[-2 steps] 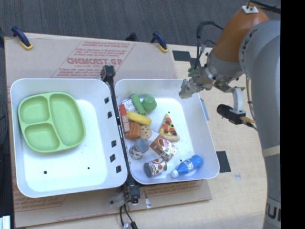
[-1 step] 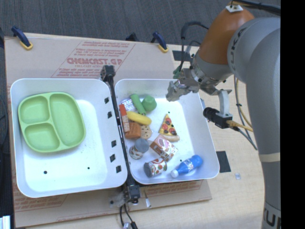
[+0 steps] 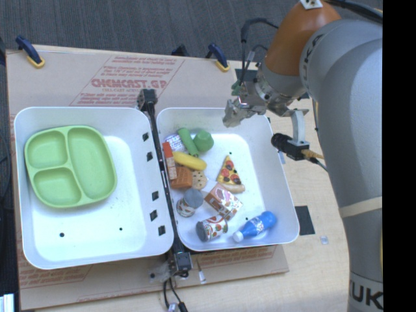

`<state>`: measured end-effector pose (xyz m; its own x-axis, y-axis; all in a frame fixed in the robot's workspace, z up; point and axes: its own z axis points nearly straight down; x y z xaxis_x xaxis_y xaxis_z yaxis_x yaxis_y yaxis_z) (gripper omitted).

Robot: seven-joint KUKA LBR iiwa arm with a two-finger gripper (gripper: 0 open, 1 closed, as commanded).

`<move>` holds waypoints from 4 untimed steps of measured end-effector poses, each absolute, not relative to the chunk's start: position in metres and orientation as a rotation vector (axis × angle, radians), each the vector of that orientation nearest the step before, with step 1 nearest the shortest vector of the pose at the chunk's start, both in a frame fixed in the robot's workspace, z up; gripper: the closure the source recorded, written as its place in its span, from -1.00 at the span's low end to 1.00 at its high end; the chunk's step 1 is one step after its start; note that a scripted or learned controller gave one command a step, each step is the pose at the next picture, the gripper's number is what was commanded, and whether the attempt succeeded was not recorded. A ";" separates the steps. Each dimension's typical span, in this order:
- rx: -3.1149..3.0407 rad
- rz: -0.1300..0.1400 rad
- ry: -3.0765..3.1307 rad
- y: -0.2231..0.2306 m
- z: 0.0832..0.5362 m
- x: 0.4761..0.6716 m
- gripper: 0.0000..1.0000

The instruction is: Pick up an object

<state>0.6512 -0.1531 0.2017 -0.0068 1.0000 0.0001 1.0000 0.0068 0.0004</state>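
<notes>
**Pick not yet made — nothing lifted**

Arm (image 3: 338, 83) reaching in from right, wrist over far rim of right bin (image 3: 281, 194). Left bin (image 3: 130, 233) carrying green divided plate (image 3: 68, 166). Gripper (image 3: 235, 113) above right bin's far edge; spread of end effector cannot be told, nothing seen in its grasp. Candidate objects all lying in right bin: pizza slice (image 3: 228, 172), blue bottle (image 3: 256, 226), banana (image 3: 189, 160). Left to do: descend, grasp, lift.
</notes>
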 end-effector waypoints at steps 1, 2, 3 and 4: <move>2.219 -0.001 2.227 -0.158 0.216 0.605 1.00; 2.216 0.001 2.227 -0.157 0.204 0.638 1.00; 2.219 -0.001 2.226 -0.166 0.224 0.582 1.00; 2.216 -0.001 2.228 -0.157 0.201 0.635 1.00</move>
